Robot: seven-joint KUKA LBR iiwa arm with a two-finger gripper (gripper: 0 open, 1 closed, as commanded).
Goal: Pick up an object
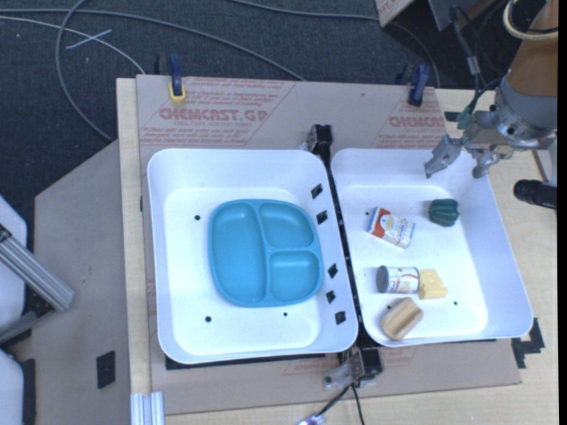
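Item: green pepper (443,211), right bin (505,264), just below the claw (460,160). Claw spread, nothing between its fingers. Likely light, rigid, smooth, rounded; grip across its middle to limit slipping.

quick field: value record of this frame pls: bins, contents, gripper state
left bin: holds a blue divided plate
right bin: holds five small things
red and white carton: lying flat, near the bin's middle
green pepper: right of the carton, apart from it
small can: on its side, touching the yellow block
tan cylinder: nearest the front wall, just below the can
gripper: open, nothing between its fingers, over the right bin's far right corner, above the pepper in the view
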